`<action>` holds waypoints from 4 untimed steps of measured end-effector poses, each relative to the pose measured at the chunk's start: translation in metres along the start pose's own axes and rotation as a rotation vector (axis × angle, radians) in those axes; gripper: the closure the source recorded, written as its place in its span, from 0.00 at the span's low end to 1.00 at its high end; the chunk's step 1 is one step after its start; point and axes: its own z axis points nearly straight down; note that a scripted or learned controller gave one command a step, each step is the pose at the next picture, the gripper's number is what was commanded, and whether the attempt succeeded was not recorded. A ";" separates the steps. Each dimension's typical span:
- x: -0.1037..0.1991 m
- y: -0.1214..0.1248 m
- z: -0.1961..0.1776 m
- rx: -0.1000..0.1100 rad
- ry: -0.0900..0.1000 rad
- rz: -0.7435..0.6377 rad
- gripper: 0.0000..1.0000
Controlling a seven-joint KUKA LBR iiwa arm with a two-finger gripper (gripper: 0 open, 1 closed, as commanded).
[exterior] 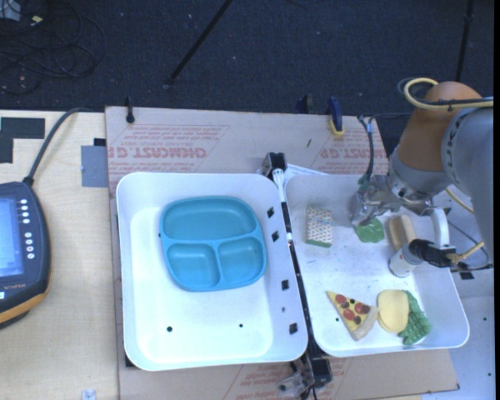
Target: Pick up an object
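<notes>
Object for picking: a small green item [370,231] lies in the right-hand bin [450,340], directly beneath the end effector [369,210], which appears to be poised on it or just above it.

Nearest the camera in that bin, a toy pizza slice [351,312] rests beside a yellow round piece [392,310] with a leafy green piece [416,327] tucked against it. Farther back, a checkered block [319,226] lies near the divider, and a tan cylinder [400,229] lies just right of the green item.

In the left-hand bin [142,323], a blue compartment tray [212,242] sits alone. A teach pendant [8,248] rests on the tabletop [58,332] at far left.

The step in hand looks like the reach and descent onto the green item. Whether the end effector is released or clenched cannot be told, as the wrist hides the tips, and contact with the item is uncertain. The next move calls for closing squarely on the item without nudging the neighbouring cylinder, then lifting straight up.
</notes>
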 end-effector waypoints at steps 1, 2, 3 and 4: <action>0.061 -0.086 -0.064 0.002 0.003 -0.003 1.00; 0.044 -0.015 -0.041 -0.001 -0.001 -0.003 1.00; 0.074 -0.033 -0.015 0.006 0.002 -0.002 1.00; 0.072 -0.032 -0.017 0.003 0.000 0.000 0.00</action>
